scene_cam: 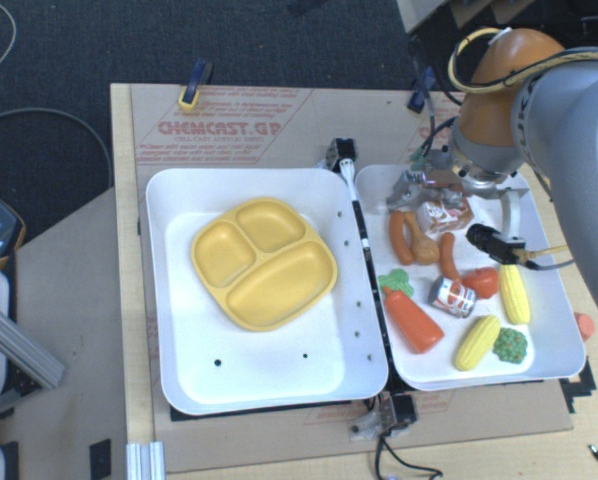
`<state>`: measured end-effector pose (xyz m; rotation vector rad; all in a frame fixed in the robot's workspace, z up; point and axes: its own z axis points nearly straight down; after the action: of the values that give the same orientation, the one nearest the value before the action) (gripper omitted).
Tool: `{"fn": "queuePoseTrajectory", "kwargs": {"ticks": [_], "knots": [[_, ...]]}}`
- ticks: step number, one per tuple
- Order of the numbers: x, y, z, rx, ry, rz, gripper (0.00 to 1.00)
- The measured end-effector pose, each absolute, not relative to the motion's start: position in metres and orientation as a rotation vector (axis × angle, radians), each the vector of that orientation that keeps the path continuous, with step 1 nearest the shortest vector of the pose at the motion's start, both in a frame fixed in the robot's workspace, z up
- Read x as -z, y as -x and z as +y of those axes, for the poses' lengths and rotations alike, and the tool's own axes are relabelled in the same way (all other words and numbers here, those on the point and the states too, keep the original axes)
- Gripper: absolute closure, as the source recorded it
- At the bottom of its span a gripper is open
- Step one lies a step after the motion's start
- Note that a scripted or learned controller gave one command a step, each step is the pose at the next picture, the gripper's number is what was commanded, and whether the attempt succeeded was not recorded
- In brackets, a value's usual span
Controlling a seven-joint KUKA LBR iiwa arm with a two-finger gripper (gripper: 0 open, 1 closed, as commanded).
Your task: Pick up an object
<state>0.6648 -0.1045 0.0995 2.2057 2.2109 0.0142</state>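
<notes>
End effector [431, 196] low over back of right bin [569, 363], among toy food; finger state impossible to tell, grasp unclear. Below it: sausages [403, 238], can [452, 296], carrot [411, 318], tomato [482, 282], two corn cobs [514, 293], broccoli [511, 345]. Left bin [169, 298] with yellow divided plate [263, 262].
</notes>
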Motion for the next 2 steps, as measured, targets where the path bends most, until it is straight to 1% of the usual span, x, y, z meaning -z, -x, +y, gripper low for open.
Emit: {"fn": "queuePoseTrajectory", "kwargs": {"ticks": [1, 2], "knots": [[-0.098, -0.674, -0.098, -0.016, -2.199, 2.202, 0.00], [-0.191, -0.596, -0.033, -0.003, -2.219, 2.228, 0.00]]}}
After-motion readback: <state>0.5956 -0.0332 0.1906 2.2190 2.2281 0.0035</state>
